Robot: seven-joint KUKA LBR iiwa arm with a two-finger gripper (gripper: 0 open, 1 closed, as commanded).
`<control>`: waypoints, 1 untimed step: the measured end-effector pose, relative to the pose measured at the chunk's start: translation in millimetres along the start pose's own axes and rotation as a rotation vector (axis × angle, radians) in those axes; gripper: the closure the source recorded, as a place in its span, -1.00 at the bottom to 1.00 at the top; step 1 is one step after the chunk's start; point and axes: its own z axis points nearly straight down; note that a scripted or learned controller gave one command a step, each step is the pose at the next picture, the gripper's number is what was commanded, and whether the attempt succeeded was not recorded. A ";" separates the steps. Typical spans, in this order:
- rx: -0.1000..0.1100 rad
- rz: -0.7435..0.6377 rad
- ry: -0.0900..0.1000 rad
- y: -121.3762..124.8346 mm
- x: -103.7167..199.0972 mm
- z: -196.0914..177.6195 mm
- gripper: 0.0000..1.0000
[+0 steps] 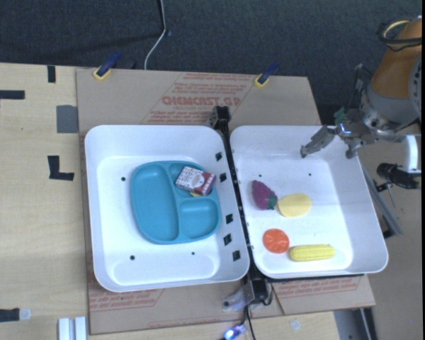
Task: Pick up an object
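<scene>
Camera view, cardboard (198,99) printed "CHEMCAST GP"

We note two bins side by side. Left bin (106,190): a divided tray (156,204), a small carton (195,181) on its far right corner. Right bin (354,211): eggplant (261,193) just left of lemon (295,205); tomato (275,241) and corn (312,252) nearer us.

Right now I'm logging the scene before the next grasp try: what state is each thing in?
gripper: open, holding nothing, over the right bin's far edge
blue tray: flat in the left bin
small carton: lying on the tray
eggplant, lemon, tomato, corn: loose in the right bin
</scene>
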 end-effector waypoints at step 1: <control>-0.010 -0.003 -0.003 2.6 0.4 -6.3 -1.00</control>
